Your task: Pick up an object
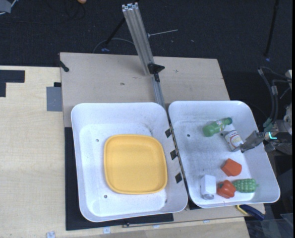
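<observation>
The right bin (197,114) holds several small objects. A green bottle (216,127) lies near its back. Just right of it is a small white jar with a brown label (232,138). An orange-red block (231,167) sits further forward. Along the front lie a white cylinder (208,186), a red pepper-like toy (226,188) and a green knobbly toy (244,185). My gripper (250,141) reaches in over the bin's right rim, its dark tip right beside the small jar. I see nothing held in it.
The left bin (88,133) holds a yellow square plate (135,163). A metal rail (142,36) slants up from behind the bins. Black clips (173,154) sit on the shared rim. Cables and arm parts (278,128) crowd the right edge.
</observation>
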